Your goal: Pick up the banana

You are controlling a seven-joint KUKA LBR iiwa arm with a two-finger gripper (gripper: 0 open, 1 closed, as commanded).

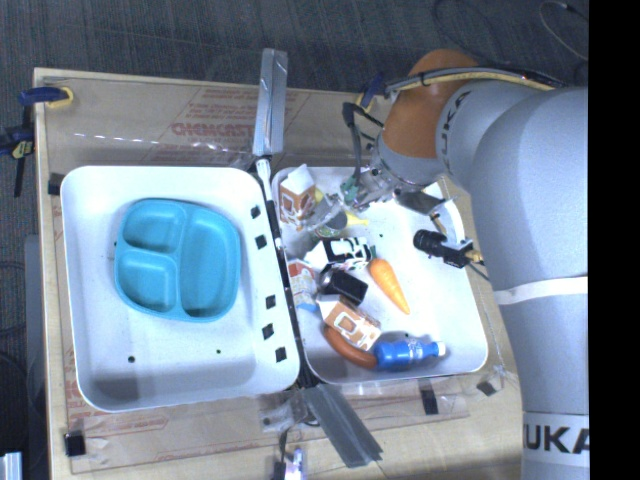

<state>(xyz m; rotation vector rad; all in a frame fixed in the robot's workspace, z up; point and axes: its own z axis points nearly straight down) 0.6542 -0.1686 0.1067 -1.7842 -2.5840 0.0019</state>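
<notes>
Big grey KUKA arm here, smooth rounded casing with a soft matte sheen, thick as a barrel along its main link. A pale, thin seam ring cuts across the grey shell partway along. Low on the casing, white block letters spell the start of the maker's name, "UKA" readable. Up near the wrist there's the orange band, a glossy copper-toned dome. Black and yellowish cables loop over that orange section and run back along the arm. At the tip, the gripper is a cluster of small silvery metal parts, with dark wiring beside it.
</notes>
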